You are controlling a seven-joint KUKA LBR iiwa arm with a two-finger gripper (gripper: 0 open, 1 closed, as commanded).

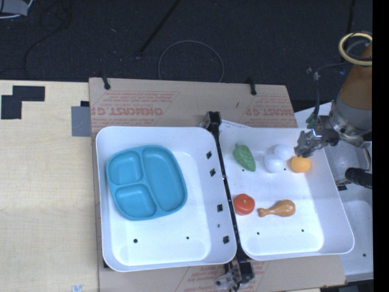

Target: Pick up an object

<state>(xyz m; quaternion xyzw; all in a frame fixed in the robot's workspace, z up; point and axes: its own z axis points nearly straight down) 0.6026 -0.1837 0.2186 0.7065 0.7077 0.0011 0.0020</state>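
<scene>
The right bin [331, 236] holds a green leafy vegetable [244, 157], a white ball [275, 161], an orange fruit [300, 164], a red tomato [244, 204] and a tan chicken drumstick [278, 209]. My gripper [308, 146] hangs at the bin's upper right, just above and touching the top of the orange fruit, with the white ball a little to its left. The arm's grey wrist and orange band rise behind it at the right edge.
The left bin [200, 242] bears a blue three-compartment plate [146, 181]. A black divider runs between the two bins. Cardboard lies under both bins, and a pale wooden bench top stretches to the left.
</scene>
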